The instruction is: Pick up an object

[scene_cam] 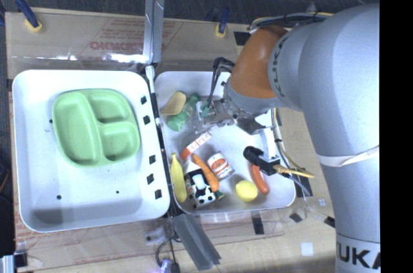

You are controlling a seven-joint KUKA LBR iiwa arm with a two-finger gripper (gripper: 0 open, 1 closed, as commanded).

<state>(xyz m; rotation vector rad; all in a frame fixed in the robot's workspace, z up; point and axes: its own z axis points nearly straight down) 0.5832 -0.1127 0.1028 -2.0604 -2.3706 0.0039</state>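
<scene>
Dark carpet-like flooring is seen along the far side, and against it a brown bench (116, 33) is set, bearing two shallow white bins side by side. On the left, the left bin (39, 155) is occupied by a pale green divided tray (97, 126), which lies toward its far half.

On the right, the right bin (193, 79) is crowded with small objects. Along its left wall a banana (177, 178) is laid lengthwise. Just beside it, at the near edge, a black-and-white cow toy (201, 189) is found, with a carrot (205, 170) lying slantwise above it and a small can with a red label (221, 166) touching the carrot's right side. A lemon (246, 190) is placed near the bin's near right corner, with an orange sausage-shaped piece (259, 179) just beside it. A yellow wedge (174, 104) and a green item (192, 100) are seen toward the far left corner.

From the right, the grey arm (335, 78) with its orange band (255, 68) is reached over the bin. The gripper (208, 111) is lowered near the green item; whether its claw is open or closed, or has hold of anything, cannot be told.
</scene>
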